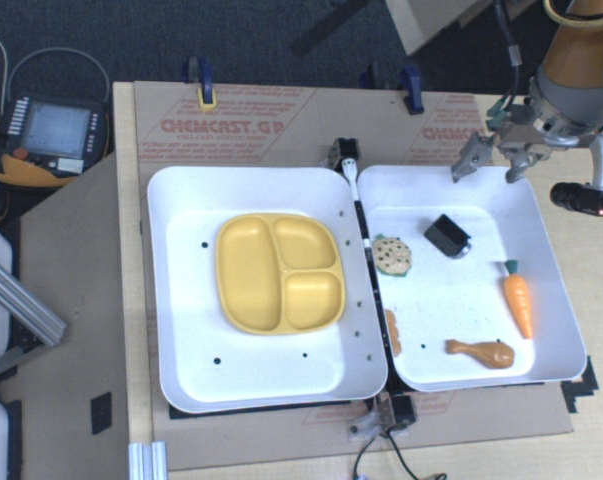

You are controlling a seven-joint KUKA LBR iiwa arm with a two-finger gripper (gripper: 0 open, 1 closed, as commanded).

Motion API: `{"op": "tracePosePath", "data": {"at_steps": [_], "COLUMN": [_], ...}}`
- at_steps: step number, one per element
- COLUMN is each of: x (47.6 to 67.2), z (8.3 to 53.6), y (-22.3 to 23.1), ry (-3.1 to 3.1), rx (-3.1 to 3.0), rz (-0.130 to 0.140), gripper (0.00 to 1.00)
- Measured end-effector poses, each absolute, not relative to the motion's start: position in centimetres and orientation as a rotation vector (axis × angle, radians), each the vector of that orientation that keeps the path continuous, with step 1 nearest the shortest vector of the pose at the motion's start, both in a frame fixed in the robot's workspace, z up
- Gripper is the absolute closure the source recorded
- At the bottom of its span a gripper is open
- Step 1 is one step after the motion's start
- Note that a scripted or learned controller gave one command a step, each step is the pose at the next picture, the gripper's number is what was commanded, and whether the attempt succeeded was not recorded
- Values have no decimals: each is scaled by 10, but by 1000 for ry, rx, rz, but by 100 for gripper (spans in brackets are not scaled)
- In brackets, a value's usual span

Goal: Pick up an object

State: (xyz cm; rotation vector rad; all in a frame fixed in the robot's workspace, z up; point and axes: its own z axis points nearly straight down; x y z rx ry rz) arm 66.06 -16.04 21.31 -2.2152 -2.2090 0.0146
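Two white bins sit side by side on the counter [131, 268]. The left bin [181, 358] holds a yellow plate [279, 272] with three compartments, lying flat near the bin's middle.

The right bin [541, 228] holds the loose things. A black block [447, 236] lies tilted toward 12 o'clock from the bin's middle. A cookie [391, 255] with dark chips rests at 9 o'clock, just beside the wall the two bins share. A carrot [518, 299] lies at 3 o'clock along the right wall, its green top pointing to 12 o'clock and its tip to 6. A drumstick [481, 351] lies at 5 o'clock near the front wall, thick end to the right. A small orange-brown piece [391, 332] sits at 7 o'clock against the shared wall — too small to name.

The gripper [493, 160] hangs at about 1 o'clock over the right bin's far rim, below the arm [581, 58] with its orange band. Its two fingers are spread apart with nothing between them — one tip [467, 164] to the left, the other to the right. It is well apart from the carrot and drumstick; the block is the nearest thing, toward 7 o'clock from it.
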Motion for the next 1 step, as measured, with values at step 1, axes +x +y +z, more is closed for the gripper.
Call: {"op": "tracePosePath", "data": {"at_steps": [1], "x": [664], "z": [223], "y": [-160], "ry": [-2221], "rx": [-2221], "rz": [1], "gripper": [0]}}
